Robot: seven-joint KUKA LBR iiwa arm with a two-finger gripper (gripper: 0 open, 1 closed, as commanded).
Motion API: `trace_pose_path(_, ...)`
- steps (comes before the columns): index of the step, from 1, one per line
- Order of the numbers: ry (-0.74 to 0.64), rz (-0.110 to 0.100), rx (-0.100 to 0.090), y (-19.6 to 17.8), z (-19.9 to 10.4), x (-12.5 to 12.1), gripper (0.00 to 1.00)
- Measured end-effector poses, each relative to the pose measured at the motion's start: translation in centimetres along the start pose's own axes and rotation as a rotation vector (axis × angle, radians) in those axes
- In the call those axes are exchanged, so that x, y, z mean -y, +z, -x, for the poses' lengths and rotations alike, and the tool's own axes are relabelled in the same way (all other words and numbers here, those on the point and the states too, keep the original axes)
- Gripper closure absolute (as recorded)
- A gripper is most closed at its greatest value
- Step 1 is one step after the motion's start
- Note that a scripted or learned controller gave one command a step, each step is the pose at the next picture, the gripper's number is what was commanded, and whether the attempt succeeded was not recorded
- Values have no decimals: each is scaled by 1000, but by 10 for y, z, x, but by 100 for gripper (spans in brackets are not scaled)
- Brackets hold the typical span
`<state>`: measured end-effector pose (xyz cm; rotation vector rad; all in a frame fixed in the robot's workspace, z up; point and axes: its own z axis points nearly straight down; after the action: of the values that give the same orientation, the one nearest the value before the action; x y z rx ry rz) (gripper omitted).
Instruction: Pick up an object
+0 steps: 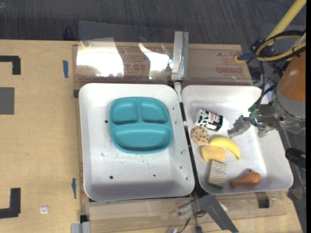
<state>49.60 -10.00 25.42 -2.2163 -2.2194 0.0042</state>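
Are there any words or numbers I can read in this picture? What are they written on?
Cardboard sheet behind the bins: red printing, seen upside down and too blurred to read.
Black-and-white packet in the right bin: a pattern and perhaps a small label, too small to read.
Speckled sponge-like block: no text I can make out.
Teal divided plate in the left bin: no writing.
So nothing can be read for sure.

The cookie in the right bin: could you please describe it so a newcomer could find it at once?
Start at the right-hand white bin, not the one holding the teal divided plate. Near its left wall, the cookie lies just below the black-and-white packet, above the yellow wedge. It is the only round, tan, dark-speckled item.
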Motion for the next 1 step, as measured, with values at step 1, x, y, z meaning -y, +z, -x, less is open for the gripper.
trace_pose_path(1, 26, 3, 2, 150, 30, 16, 0)
